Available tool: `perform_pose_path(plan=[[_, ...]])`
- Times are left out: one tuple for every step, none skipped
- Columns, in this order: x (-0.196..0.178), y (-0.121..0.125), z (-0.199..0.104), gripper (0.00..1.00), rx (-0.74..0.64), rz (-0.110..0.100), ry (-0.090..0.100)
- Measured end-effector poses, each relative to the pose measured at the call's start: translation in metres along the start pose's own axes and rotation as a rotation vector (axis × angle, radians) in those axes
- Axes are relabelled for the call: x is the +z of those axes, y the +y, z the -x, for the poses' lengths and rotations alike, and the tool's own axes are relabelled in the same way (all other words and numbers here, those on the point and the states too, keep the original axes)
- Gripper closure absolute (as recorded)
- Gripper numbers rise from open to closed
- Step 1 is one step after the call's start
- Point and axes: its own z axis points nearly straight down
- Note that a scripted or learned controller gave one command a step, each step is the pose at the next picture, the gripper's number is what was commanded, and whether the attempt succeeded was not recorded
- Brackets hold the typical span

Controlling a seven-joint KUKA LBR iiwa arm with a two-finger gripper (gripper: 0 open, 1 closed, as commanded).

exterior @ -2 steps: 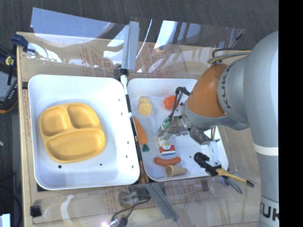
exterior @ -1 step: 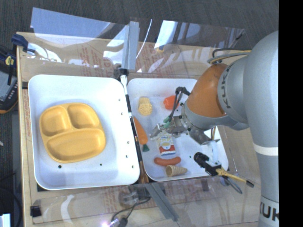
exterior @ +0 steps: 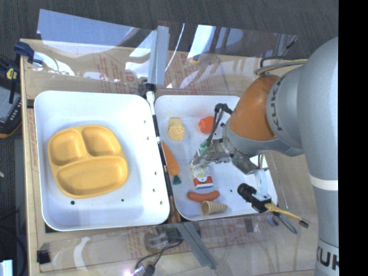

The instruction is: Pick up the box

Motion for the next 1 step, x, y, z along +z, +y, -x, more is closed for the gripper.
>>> perform_pose_path(plan=[[0.0,0.0,0.0,0.0,-0.001,0.0,-0.001]])
